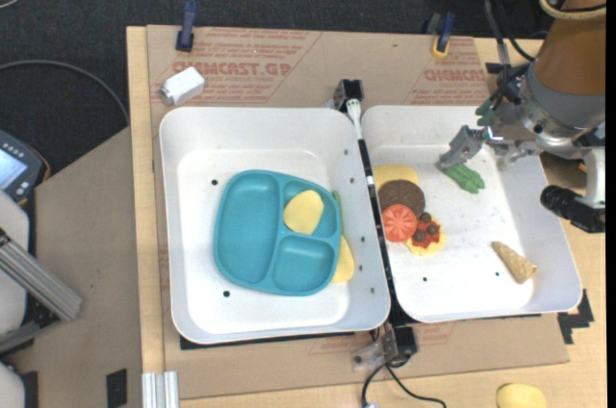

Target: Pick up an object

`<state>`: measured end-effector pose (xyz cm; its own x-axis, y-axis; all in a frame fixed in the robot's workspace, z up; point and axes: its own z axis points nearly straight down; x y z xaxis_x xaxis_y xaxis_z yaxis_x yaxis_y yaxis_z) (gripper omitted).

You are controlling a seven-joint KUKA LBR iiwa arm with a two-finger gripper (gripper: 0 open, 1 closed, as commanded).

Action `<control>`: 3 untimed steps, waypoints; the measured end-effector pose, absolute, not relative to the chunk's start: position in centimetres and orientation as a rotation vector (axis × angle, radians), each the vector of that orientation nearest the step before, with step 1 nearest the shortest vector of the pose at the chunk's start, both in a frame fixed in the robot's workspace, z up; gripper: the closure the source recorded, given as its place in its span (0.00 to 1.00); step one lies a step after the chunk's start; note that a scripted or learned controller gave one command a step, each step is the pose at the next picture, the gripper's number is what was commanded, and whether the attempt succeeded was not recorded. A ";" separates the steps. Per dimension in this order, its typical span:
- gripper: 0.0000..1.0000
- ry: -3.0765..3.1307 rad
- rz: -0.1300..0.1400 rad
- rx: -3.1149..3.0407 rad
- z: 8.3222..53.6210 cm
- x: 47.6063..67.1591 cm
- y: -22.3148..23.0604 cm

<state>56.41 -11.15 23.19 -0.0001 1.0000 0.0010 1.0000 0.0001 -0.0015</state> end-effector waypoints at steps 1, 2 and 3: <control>0.00 -2.225 0.008 -2.198 18.1 49.1 2.4; 1.00 -2.220 -0.001 -2.223 19.5 49.6 1.6; 1.00 -2.229 -0.012 -2.221 28.0 48.0 3.6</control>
